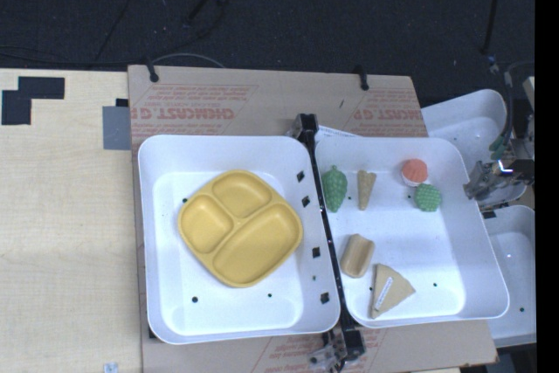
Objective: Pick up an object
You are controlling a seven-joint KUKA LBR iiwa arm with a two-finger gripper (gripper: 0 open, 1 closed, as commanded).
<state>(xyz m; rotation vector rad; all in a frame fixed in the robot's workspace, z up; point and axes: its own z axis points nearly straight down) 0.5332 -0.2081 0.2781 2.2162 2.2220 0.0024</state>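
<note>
**Arm waits beside the right bin**

Whether the fingers [500, 179] are released or clenched cannot be told; they sit at the right bin's [476, 275] outer edge. Nearest lie a green piece [427, 198] and an orange-topped piece [414, 171], then a green pod [334, 189], tan wedges [390, 288]. The left bin [166, 275] carries a yellow divided plate [241, 227]. Cardboard [262, 105] covers the desk [61, 231].

Glossy yellow plastic plate [240, 227], smooth white plastic bins [223, 323], matt cardboard underlay [262, 100].

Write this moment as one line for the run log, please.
task: pick up an object | claw: at right bin's right rim, nothing seen held | right bin: six food toys | left bin: yellow divided plate
</note>
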